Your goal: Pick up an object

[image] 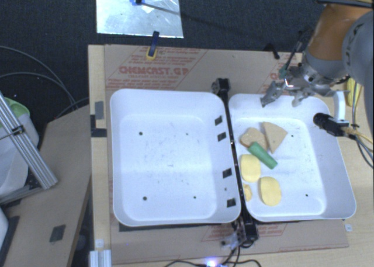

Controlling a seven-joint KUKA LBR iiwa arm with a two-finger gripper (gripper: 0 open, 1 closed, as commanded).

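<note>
at the bottom of the frame, a small tangle of wires (236,239) sits at the near edge of the surface (175,67), just below the seam between the two bins. the left bin (166,158) takes up the middle of the frame; its floor is lightly scuffed. the right bin (310,160) lies just beside it, with black clips (225,155) along the shared edge.

the objects sit in the left half of the right bin. nearest is a round yellow piece (270,191), with a tiny yellow bit (248,193) to its left. just above is a pale yellow piece (250,168), and a green cylinder (263,155) lies slanted, touching its upper right. further up, a tan cracker-like piece (253,137) and a tan wedge (273,135) lie side by side.

above these, at the far rim of the right bin in the upper right of the frame, the end effector (283,93) hangs with its two fingers spread wide, nothing between them, well apart from the objects. the grey arm with its orange band (333,23) reaches in from the right edge.

furthest away, at the upper left, a shiny metal sheet (139,3) lies beyond the surface, with a blue and yellow clamp (153,45) below it.
</note>
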